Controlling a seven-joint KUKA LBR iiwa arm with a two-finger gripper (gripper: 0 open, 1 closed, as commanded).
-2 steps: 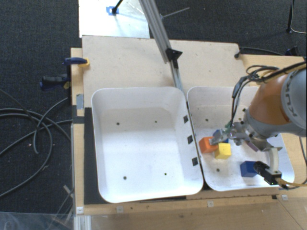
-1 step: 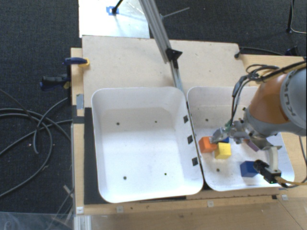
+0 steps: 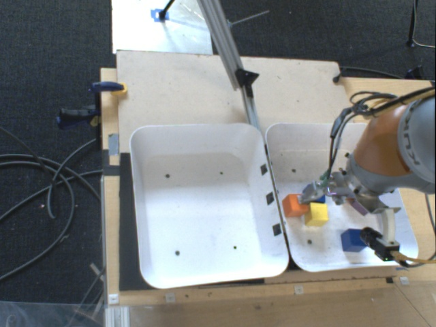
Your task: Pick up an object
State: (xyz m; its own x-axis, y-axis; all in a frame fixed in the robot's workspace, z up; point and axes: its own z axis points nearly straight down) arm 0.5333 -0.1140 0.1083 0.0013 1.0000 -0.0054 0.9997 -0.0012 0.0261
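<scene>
Jaws' state can't be told; centre gripper (image 3: 319, 195) over yellow block (image 3: 317, 214) just below, clear of orange block (image 3: 294, 205) beside it.

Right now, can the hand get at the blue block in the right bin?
Probably yes. The blue block lies apart from the yellow block and orange block, with bare bin floor around it. The hand is just up-left of it. A black wrist fitting beside it might crowd the approach.
</scene>
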